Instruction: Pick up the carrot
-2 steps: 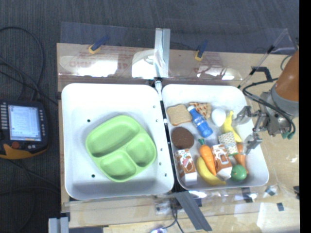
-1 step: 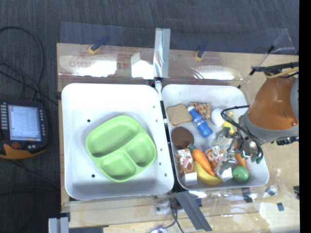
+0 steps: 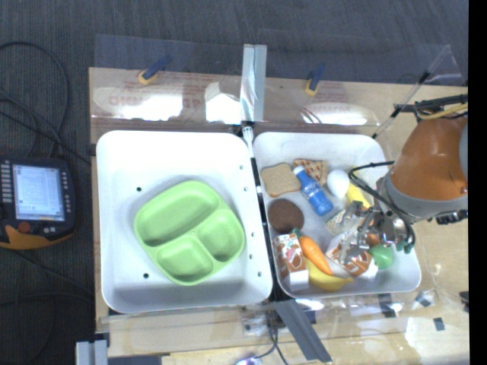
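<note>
Orange carrot (image 3: 314,255) — tapered, slanted, beside banana (image 3: 329,280)

a single fixed camera looks down at a slant from above the pale wooden surface (image 3: 183,97), far enough back to take in both shallow white plastic bins, left (image 3: 122,158) and right (image 3: 403,276), side by side, with dark carpet (image 3: 228,10) beyond the far edge.
</note>
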You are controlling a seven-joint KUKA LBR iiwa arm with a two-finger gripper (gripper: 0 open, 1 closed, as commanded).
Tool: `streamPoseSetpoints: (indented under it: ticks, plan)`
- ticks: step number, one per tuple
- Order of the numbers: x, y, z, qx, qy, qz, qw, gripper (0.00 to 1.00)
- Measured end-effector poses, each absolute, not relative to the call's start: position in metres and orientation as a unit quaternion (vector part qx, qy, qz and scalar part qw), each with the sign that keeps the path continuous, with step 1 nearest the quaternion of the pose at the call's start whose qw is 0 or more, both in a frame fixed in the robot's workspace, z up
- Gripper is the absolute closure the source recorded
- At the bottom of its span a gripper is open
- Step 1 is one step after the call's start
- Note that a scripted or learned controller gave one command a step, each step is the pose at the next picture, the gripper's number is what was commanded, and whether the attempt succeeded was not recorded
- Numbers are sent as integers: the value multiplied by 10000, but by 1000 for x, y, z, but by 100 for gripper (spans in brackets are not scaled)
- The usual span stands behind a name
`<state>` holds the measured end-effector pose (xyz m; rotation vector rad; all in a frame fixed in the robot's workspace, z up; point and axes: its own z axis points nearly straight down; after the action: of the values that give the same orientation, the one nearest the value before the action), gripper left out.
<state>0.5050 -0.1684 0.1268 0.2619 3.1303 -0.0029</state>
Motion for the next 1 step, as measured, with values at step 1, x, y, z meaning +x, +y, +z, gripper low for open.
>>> streamPoseSetpoints:
  ticks: [1]
  plan:
    - [485,-145,172,-439,9990,-5,9,100]
